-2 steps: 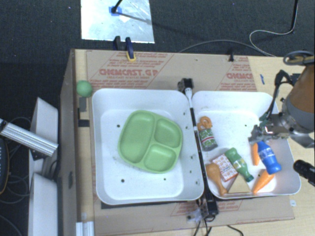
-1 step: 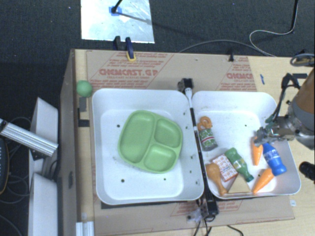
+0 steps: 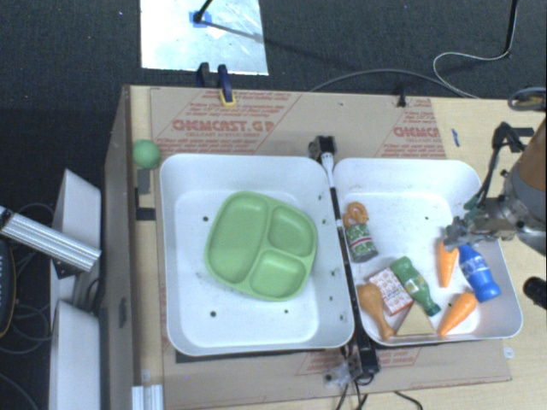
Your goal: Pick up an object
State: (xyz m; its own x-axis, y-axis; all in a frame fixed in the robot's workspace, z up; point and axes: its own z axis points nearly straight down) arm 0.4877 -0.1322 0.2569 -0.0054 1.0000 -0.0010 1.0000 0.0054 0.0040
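Note:
My gripper (image 3: pixel 459 231) hangs over the right side of the right bin (image 3: pixel 402 186), coming in from the right edge. Just below it lie an orange carrot (image 3: pixel 446 264) and a blue bottle (image 3: pixel 478 272); whether it touches either is unclear. Nothing shows held in it. A second carrot (image 3: pixel 459 312) lies near the bin's front right corner. A green bottle (image 3: pixel 415 285), a red and white box (image 3: pixel 391 293) and a drumstick (image 3: pixel 374 302) lie toward the front middle. A small labelled jar (image 3: pixel 361 240) and a pretzel (image 3: pixel 355 213) rest by the left wall.
The left bin (image 3: pixel 197 195) holds a green divided plate (image 3: pixel 261 245). A green ball (image 3: pixel 146 153) sits on the bench off the left bin's back left corner. A divider rail (image 3: pixel 336 220) runs between the bins.

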